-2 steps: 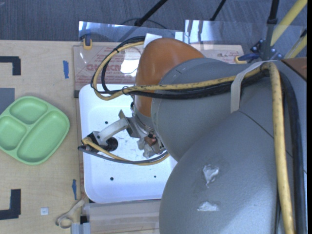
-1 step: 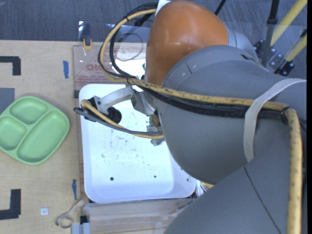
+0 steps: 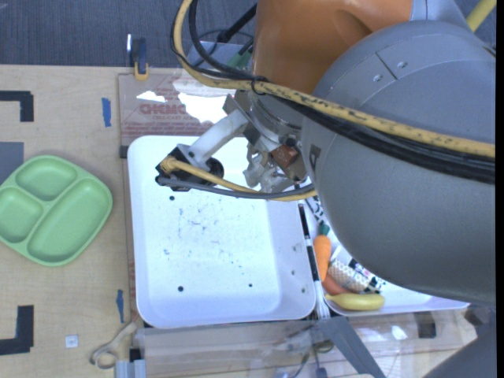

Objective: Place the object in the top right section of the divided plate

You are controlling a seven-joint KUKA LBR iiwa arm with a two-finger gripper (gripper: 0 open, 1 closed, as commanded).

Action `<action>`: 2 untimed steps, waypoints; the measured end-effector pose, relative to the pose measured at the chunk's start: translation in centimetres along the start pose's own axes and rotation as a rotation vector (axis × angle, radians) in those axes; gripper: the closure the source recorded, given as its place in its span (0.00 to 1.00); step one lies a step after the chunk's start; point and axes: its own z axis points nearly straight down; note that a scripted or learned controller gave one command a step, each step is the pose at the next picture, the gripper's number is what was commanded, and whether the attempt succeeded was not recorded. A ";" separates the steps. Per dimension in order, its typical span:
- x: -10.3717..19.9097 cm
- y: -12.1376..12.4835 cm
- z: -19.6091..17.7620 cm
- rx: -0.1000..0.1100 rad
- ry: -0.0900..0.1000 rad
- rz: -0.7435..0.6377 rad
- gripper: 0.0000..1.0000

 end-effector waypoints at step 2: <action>0.0 0.0 2.7 0.003 -0.003 -0.396 1.00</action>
